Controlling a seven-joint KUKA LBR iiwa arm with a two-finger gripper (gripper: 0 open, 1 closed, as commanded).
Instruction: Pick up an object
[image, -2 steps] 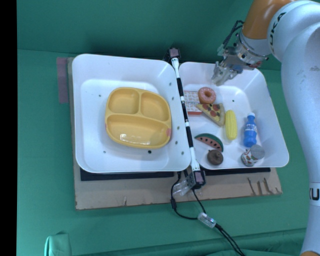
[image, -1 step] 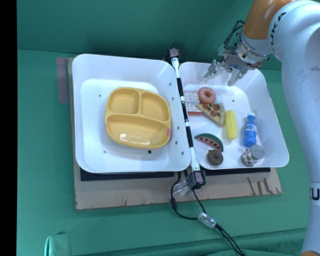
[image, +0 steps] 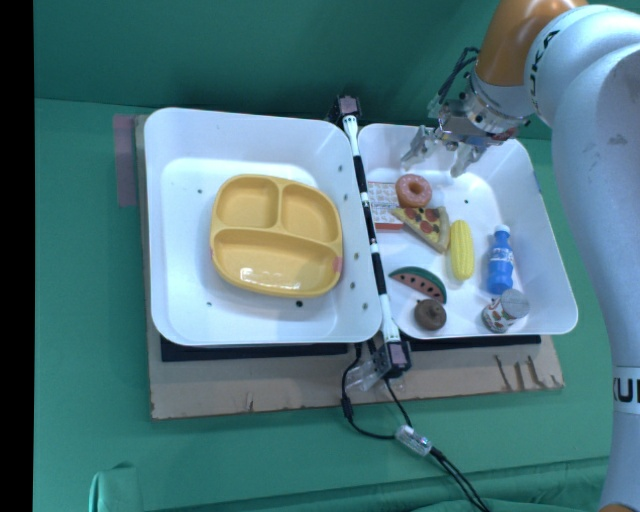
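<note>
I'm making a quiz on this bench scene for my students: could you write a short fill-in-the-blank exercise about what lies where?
1. The yellow divided plate lies in the ____ bin.
2. The gripper is above the right bin, its fingers spread, holding ____.
3. The corn cob lies between the pizza slice and the blue ____.
4. The pink donut lies just above the ____ slice.

Missing words: left; nothing; bottle; pizza

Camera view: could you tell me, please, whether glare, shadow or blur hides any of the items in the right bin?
Camera view: even, soft light, faint shadows; the bins look bright but not blown out; donut, pizza, corn and bottle stay readable; the gripper is slightly soft.
</note>
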